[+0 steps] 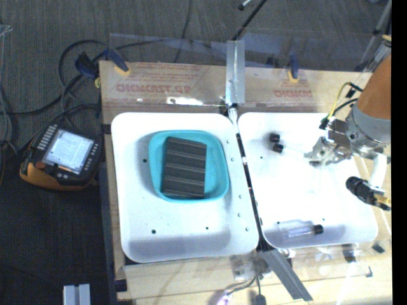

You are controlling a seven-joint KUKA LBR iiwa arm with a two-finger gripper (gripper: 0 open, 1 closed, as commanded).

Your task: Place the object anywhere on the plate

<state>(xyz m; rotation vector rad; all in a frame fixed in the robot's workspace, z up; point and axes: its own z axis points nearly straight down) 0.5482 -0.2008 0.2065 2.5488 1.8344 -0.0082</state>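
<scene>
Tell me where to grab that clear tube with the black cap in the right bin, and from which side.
Grip the clear tube mid-barrel, coming straight down from above and closing across its narrow width. It lies flat, lengthwise along the near wall of the right bin, so a sideways approach looks cramped.

A dark ribbed block point(184, 167) lies on the teal plate point(219, 170) in the left bin point(133, 221) — gripper point(325, 154) over the right bin point(286, 189).

An orange band point(383, 88) tops the grey wrist point(372, 124) at the frame's right edge; thin yellow and black cables point(343, 100) loop beside a pale metallic claw point(323, 154).
</scene>
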